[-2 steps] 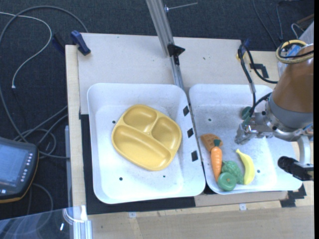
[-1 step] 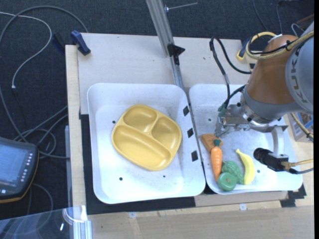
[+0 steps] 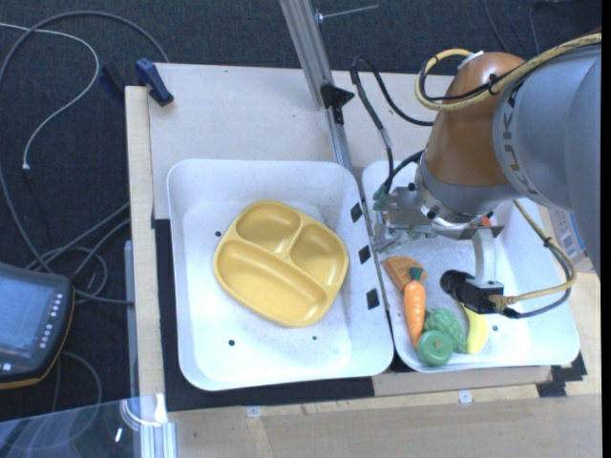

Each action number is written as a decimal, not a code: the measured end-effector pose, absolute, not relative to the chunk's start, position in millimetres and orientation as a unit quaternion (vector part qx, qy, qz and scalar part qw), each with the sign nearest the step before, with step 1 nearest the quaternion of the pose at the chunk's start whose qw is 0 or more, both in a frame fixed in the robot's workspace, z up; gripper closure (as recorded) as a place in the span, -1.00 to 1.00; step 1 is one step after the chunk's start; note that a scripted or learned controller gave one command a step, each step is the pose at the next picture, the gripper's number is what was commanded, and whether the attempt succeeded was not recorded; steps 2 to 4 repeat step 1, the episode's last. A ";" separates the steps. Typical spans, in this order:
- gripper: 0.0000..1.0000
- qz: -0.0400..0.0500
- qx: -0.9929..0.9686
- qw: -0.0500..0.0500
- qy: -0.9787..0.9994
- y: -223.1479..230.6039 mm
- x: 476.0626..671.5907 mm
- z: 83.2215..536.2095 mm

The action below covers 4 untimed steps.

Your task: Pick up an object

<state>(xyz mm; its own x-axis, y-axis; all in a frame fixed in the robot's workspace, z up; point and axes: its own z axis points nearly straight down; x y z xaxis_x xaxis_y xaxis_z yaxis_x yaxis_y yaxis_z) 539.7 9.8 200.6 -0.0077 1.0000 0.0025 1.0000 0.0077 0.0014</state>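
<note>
Your bench carries two shallow white bins side by side, the left bin and the right bin, close along their inner walls. A blue clamp sits at the bench's far left corner. A silver pole slants up from the far side. On the dark carpet to the left, you see a handheld screen and loose grey cables.

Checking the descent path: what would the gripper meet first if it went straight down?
Likely the orange wedge just below the gripper in the right bin, beside the carrot; depth is unclear from this angle.
</note>
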 end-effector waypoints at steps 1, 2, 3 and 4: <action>1.00 -0.002 -0.704 0.000 -0.710 59.8 563.9 219.9; 1.00 -0.002 -0.704 0.000 -0.710 59.8 563.9 219.9; 1.00 -0.002 -0.704 0.000 -0.710 59.8 563.9 219.9; 1.00 -0.002 -0.704 0.000 -0.710 59.8 563.9 219.9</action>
